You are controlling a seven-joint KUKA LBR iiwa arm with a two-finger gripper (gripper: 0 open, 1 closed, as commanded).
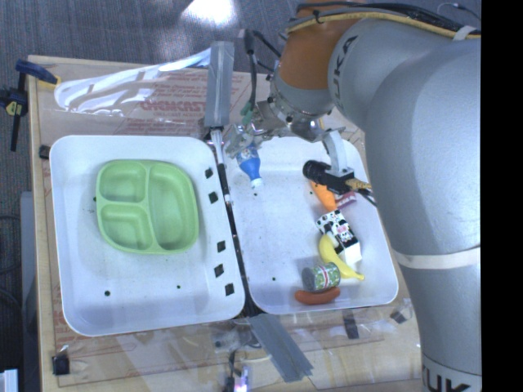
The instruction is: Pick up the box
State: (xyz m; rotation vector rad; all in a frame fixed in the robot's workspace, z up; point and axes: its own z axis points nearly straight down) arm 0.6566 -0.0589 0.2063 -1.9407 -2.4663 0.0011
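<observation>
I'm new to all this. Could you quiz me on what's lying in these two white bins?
1. True or false: the green divided plastic plate lies in the left white bin.
2. Which bin holds the black-and-white patterned box? A) left B) right
3. Fill in: the yellow banana lies beside the small ____ can.

Key: 1 true; 2 B, the right white bin; 3 green.

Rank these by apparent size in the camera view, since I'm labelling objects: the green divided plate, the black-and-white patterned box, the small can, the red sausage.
1. Green divided plate, largest by far.
2. Black-and-white patterned box.
3. Small can and red sausage: too alike to rank.
</observation>
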